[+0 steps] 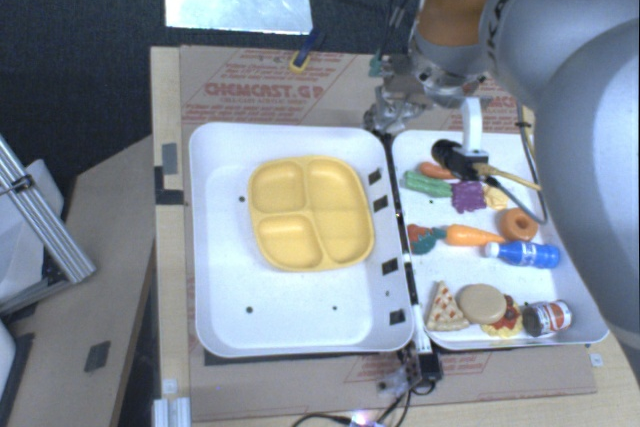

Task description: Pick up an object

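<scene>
Two bins sit side by side on the desk: left bin mid-frame, right bin toward the right edge. Divided plate lies in the left bin, slightly above centre. Right bin is crowded: grape bunch near its top, chili pepper left of it, donut right and below. Carrot lies mid-bin, bottle just right of it. Pizza slice, burger and can line the lower edge, left to right. Gripper sits over the bins' shared upper corner.
</scene>
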Tool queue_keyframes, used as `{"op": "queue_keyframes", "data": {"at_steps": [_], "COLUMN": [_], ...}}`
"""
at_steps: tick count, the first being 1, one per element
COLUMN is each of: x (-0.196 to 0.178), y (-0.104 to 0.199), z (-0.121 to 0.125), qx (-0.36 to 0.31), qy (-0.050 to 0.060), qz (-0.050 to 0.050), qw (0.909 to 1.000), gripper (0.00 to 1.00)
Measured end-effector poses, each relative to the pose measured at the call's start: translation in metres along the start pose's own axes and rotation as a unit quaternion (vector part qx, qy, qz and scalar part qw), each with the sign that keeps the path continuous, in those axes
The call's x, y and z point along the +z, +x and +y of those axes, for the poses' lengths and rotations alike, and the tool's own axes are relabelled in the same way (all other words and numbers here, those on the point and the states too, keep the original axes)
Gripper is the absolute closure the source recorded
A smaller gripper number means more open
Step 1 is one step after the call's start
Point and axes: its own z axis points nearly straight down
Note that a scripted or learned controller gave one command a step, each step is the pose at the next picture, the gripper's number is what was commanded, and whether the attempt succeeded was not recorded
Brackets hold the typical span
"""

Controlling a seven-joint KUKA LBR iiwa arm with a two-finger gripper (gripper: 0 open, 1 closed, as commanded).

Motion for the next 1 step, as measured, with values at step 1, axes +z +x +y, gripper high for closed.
{"op": "queue_keyframes", "data": {"at_steps": [1], "x": [0.0079], "y": [0.0037], "z": [-0.0166], "qx": [0.000], "qy": [0.002], "qz": [0.000], "qw": [1.0000], "gripper": [1.00]}}
